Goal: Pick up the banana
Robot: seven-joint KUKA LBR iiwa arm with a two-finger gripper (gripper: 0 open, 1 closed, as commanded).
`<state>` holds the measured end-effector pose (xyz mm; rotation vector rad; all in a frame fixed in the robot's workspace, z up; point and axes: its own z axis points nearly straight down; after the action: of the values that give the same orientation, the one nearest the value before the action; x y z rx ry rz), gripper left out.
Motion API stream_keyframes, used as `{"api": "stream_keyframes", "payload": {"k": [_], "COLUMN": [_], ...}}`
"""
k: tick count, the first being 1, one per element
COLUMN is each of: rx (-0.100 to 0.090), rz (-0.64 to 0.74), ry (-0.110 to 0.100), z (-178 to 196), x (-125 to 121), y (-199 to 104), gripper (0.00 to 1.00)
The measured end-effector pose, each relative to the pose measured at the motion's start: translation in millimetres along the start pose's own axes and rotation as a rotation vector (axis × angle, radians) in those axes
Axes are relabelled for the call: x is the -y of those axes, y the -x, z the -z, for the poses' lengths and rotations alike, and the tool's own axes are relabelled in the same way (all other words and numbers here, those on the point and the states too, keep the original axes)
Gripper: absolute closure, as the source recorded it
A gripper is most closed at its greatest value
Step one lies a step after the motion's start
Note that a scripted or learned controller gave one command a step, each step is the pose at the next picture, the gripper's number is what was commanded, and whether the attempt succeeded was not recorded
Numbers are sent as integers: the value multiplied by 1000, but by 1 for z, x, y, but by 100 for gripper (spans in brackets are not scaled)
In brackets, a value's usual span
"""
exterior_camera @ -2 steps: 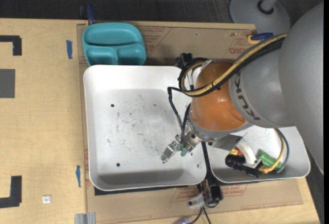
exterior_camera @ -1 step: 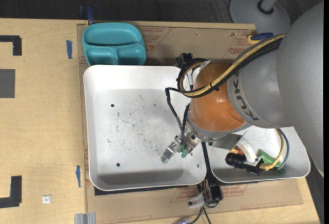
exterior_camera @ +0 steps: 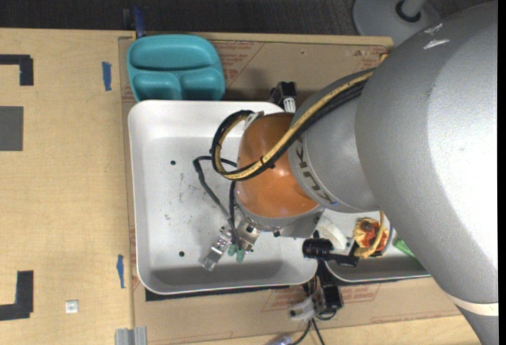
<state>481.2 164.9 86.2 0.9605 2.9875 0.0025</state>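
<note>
The arm (exterior_camera: 379, 145) reaches over the left white bin (exterior_camera: 158, 177), its hand (exterior_camera: 225, 247) low near that bin's front wall; whether it is spread or pressed together cannot be told. Right of that bin, under the arm, lies something yellow with dark markings (exterior_camera: 370, 233), possibly the banana, mostly hidden. A teal tray (exterior_camera: 175, 66) sits behind the bin.

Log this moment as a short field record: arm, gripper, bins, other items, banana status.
arm: grey KUKA arm with orange band, reaching in from the right, over the left shallow white bin
gripper: two-finger gripper low near the left bin's front edge; nothing seen between its fingers
right bin: right shallow white bin, largely covered by the arm; small yellow-and-red object inside
other: teal plastic divided tray behind the left bin
banana: cannot be identified
</note>
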Motion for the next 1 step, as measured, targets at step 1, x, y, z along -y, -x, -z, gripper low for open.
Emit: {"api": "stream_keyframes", "payload": {"k": [1], "rx": [1], "rz": [-160], "ry": [2], "z": [0], "x": [-48], "y": [-35], "gripper": [0]}}
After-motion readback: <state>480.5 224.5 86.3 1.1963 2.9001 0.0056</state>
